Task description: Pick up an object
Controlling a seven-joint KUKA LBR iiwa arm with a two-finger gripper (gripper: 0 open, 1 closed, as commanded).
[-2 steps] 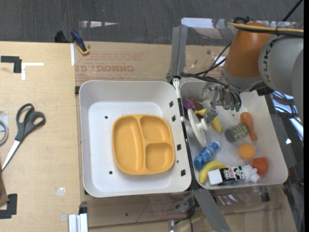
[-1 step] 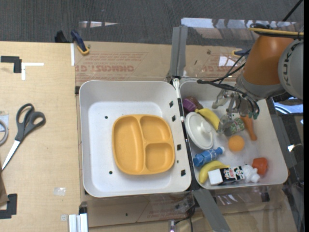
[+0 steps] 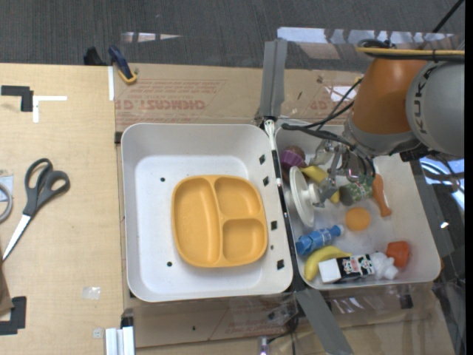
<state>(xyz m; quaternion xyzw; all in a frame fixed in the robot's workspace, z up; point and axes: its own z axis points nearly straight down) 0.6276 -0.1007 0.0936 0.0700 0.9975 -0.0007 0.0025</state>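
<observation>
the grey arm point(image 3: 414, 102) reached in from the right and set its pincer point(image 3: 341, 177) low over the right bin point(image 3: 425, 268), among the toys at the bin's far side. whether the pincer stood apart or together could not be told from above, nor whether it touched the yellow piece point(image 3: 316, 173) just beside it. an orange ball point(image 3: 358, 219) and a carrot point(image 3: 380, 197) lay near it; a blue bottle point(image 3: 319, 238), a banana point(image 3: 323, 259) and a black-and-white carton point(image 3: 353, 267) lay along the near side. the left bin point(image 3: 140, 220) held a yellow divided plate point(image 3: 219, 220). scissors point(image 3: 33, 198) rested on the bench.
</observation>
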